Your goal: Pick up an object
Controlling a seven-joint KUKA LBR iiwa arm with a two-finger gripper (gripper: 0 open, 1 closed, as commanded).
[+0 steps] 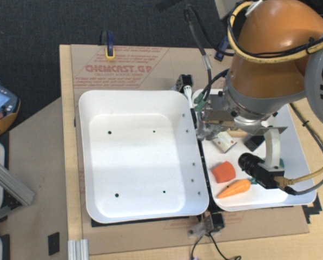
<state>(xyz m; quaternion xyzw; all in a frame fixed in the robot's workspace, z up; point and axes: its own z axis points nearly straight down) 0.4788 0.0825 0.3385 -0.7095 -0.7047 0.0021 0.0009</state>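
I see a cardboard-covered tabletop [123,64] on dark carpet [31,26]. My end effector [212,126] hangs over the right bin [299,145]; its grip I cannot tell. An orange block [224,172] and a toy carrot [235,188] lie near the front.

The left bin [134,156] was white with small dark dots. An orange-red block [224,171] and an orange carrot [234,188] lay in the white right bin [258,198]. The cardboard [123,64] bore red lettering.
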